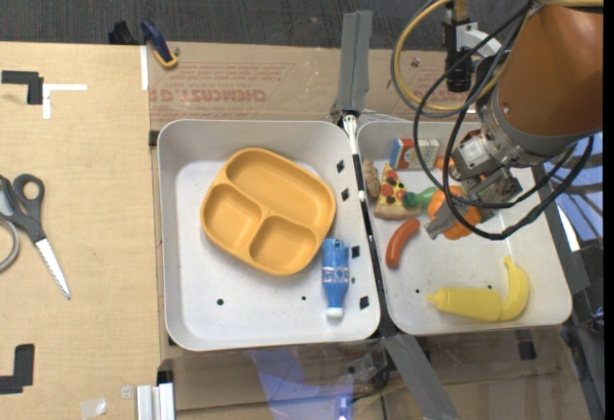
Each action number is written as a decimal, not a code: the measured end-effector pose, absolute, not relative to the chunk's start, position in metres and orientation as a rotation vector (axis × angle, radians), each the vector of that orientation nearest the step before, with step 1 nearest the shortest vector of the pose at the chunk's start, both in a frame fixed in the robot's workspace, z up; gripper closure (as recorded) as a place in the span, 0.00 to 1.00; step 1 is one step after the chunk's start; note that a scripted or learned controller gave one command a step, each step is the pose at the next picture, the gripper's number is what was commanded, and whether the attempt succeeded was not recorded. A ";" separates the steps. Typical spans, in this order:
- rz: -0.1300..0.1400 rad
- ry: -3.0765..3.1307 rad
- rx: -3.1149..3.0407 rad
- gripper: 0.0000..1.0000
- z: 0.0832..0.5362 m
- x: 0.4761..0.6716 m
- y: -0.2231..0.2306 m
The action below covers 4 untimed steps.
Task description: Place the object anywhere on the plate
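1. Tool (451,217) low in the right bin (537,313), just right of the hot dog (402,242); grip state impossible to tell amid cables and orange toy bits.
2. Object to place: unclear which; all candidates well right of the plate (269,210), which sits in the left bin (182,245).
3. Risk: grabbing nothing or two toys at once, given crowding near the pizza slice (389,193).
4. Also risky: snagging the bin divider in transit; blue tube (334,276) touching the plate's lower right edge.

Orange-yellow plate (268,210), blue tube (334,274), yellow banana (516,286), red sausage (401,241)
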<state>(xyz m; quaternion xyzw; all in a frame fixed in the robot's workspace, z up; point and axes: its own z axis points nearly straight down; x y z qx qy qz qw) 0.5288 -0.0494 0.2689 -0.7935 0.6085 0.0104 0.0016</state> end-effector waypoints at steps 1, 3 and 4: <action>0.015 1.628 -2.685 1.00 0.218 0.517 -0.006; 0.013 1.556 -2.726 1.00 0.322 0.583 0.101; 0.013 1.557 -2.726 0.00 0.321 0.583 0.100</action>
